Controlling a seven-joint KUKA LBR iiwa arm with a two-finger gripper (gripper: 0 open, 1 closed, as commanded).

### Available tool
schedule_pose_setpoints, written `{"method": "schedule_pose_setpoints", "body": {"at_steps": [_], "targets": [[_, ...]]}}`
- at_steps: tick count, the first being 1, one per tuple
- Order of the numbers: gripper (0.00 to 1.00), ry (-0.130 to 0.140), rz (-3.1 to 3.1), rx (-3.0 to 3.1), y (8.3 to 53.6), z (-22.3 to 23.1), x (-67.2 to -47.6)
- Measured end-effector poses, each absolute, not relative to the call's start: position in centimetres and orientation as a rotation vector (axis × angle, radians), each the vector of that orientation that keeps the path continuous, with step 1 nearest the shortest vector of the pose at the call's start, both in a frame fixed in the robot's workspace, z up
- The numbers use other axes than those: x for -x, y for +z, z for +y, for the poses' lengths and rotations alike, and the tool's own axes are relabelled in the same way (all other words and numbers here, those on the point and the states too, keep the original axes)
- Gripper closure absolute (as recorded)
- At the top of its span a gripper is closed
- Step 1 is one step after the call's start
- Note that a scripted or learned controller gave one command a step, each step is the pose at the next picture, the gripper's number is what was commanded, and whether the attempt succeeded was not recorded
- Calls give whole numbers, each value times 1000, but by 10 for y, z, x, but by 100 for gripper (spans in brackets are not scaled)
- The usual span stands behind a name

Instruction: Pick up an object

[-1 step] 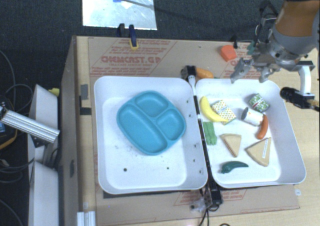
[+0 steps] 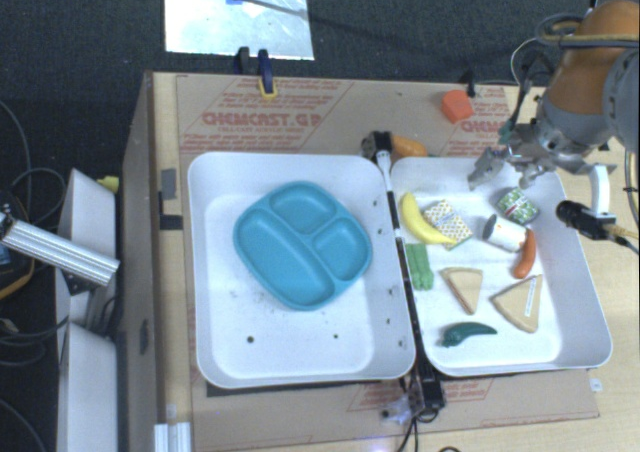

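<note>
My gripper hangs over the far edge of the right bin, its fingers spread open with nothing between them. Just below it lie a green and white can and a white cylinder. The same bin holds a yellow banana, a patterned packet, an orange-red sausage, a green strip, two toast wedges and a dark green pepper.
The left bin holds a blue divided plate. An orange block and a small orange item lie on the board beyond the bins. The grey arm fills the upper right.
</note>
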State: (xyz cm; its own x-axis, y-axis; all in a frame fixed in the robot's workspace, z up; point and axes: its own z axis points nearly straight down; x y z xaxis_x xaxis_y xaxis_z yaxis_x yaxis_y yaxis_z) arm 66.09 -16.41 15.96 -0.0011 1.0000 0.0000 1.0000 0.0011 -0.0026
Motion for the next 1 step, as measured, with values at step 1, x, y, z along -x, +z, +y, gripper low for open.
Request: {"method": "schedule_pose_setpoints", "body": {"at_steps": [1], "targets": [[0, 1, -2224, 2222, 117, -207, -651]]}}
